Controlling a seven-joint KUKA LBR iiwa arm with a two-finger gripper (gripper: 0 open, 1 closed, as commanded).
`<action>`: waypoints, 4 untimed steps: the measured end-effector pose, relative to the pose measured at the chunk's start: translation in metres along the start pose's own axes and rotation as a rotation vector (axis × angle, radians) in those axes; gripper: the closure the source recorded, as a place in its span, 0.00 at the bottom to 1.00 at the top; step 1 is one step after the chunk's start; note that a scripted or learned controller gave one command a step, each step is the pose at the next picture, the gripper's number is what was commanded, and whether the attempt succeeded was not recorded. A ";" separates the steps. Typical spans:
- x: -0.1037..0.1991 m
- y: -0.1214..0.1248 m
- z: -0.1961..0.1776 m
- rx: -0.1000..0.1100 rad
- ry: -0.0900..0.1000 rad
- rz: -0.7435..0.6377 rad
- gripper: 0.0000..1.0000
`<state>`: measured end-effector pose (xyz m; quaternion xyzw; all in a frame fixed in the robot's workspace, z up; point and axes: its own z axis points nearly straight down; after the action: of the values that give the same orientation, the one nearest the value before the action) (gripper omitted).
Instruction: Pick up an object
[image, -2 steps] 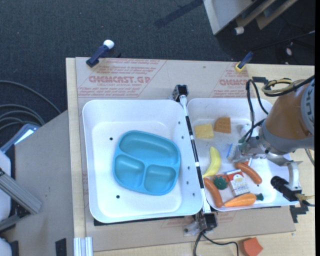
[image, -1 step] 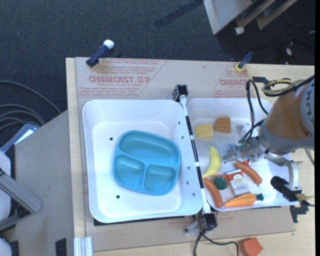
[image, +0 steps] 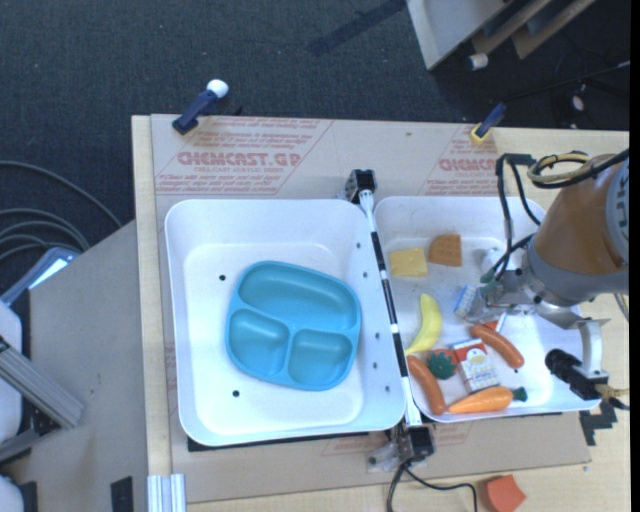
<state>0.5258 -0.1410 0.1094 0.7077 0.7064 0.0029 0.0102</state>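
Note:
The right white bin (image: 455, 208) holds several toy foods. A yellow cheese block (image: 408, 262) and a brown bread piece (image: 446, 250) lie at the back. A banana (image: 427, 322) rests by the left wall. Toward the front lie a red sausage (image: 497, 343), a red-and-white box (image: 477, 366), a green piece (image: 441, 365), an orange sausage (image: 428, 385) and a carrot (image: 480, 401). My gripper (image: 492, 296) reaches down into the middle of this bin, just above the red sausage. A small blue-striped item (image: 467, 299) sits right at its left side.
The left white bin (image: 190, 300) carries a blue divided plate (image: 293, 325). A black divider bar (image: 378, 270) runs between the bins. The arm's grey body and orange band (image: 585, 235) hang over the right bin's right side, with cables (image: 520, 190) above it.

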 end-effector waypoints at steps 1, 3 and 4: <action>0.000 0.000 0.000 0.000 0.000 0.000 0.00; 0.017 -0.027 0.015 0.018 0.010 0.000 1.00; 0.089 -0.036 -0.077 0.020 0.011 -0.003 1.00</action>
<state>0.4886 -0.0513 0.1844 0.7068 0.7074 -0.0001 -0.0007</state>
